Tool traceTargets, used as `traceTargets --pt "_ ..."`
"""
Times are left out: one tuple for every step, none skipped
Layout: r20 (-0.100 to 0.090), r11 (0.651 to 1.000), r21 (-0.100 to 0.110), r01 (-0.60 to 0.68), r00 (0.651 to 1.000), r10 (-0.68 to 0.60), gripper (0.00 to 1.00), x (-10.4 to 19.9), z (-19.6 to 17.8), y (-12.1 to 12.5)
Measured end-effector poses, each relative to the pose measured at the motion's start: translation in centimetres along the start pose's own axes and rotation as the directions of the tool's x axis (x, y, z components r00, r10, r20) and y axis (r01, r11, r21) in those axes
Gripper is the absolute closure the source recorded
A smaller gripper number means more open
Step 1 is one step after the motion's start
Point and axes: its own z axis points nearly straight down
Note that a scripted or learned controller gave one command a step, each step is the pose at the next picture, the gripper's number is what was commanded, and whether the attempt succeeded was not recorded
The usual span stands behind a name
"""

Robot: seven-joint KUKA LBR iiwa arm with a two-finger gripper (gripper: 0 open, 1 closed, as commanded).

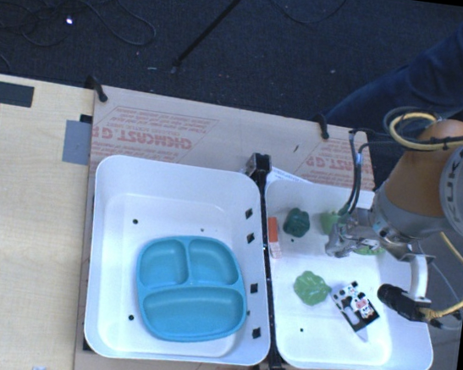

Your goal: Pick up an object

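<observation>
The grey robot arm with the orange band (425,177) leans in from the right and bends down over the far half of the right-hand shallow white plastic bin (336,350). Its wrist points downward, so the end effector (343,245) hangs low near the bin's floor. From where I stand I cannot tell whether the end effector is open or closed, and I see nothing gripped in it.

The things available for picking all lie in that right bin:
- A small pale green lump (328,220) sits just beside the end effector, on its far-left side and partly hidden by it.
- A dark teal rounded object (297,222) lies a little further left, apart from the end effector.
- A light green crumpled soft piece (312,288) rests near the middle of the bin floor.
- A black-and-white patterned flat item (356,304) lies at a slant just to the right of the crumpled piece.
- A thin orange strip (272,231) lies against the bin's left wall.

The left-hand shallow white plastic bin (127,199) holds one thing, a light blue plastic plate divided into three compartments (191,290). It lies flat toward the near side.

Both bins sit side by side on a brown printed cardboard sheet (179,130), which lies on the pale wooden tabletop (11,234).
</observation>
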Motion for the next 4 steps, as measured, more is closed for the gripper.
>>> traceTargets --pt "0.001 1.0 -0.002 0.0 1.0 0.0 1.0 -0.6 -6.3 0.2" --pt "0.0 1.0 0.0 0.0 1.0 0.0 1.0 -0.7 -10.6 0.3" --pt "-0.002 1.0 0.005 0.003 1.0 -0.003 1.0 4.7 -11.0 -0.2" --pt "-0.002 1.0 0.006 0.003 1.0 -0.003 1.0 9.0 -10.7 -0.9"
